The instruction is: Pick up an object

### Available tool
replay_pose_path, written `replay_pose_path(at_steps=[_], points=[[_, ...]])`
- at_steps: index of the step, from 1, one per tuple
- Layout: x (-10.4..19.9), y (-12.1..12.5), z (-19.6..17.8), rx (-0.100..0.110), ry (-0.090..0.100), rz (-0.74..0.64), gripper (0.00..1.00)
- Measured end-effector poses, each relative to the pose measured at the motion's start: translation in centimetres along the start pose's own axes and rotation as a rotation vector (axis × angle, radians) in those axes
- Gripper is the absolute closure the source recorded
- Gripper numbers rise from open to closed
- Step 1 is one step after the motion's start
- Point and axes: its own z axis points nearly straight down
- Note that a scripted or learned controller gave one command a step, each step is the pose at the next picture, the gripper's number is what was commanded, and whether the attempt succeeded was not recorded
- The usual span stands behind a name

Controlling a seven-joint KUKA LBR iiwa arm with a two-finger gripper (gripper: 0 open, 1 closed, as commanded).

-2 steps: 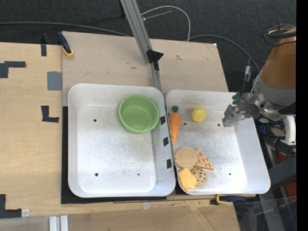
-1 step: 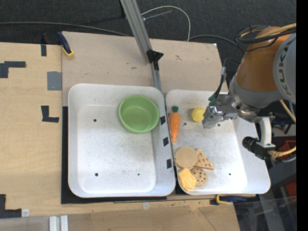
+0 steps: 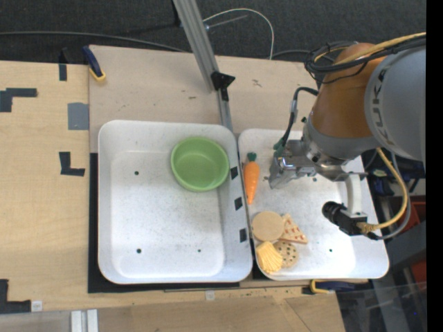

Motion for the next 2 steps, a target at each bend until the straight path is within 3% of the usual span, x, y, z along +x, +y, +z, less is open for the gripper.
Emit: replay_pose_path(at_steps=[2], points=[[10.1,0.2,0.9,0.001,-0.001,-0.001,1.00]])
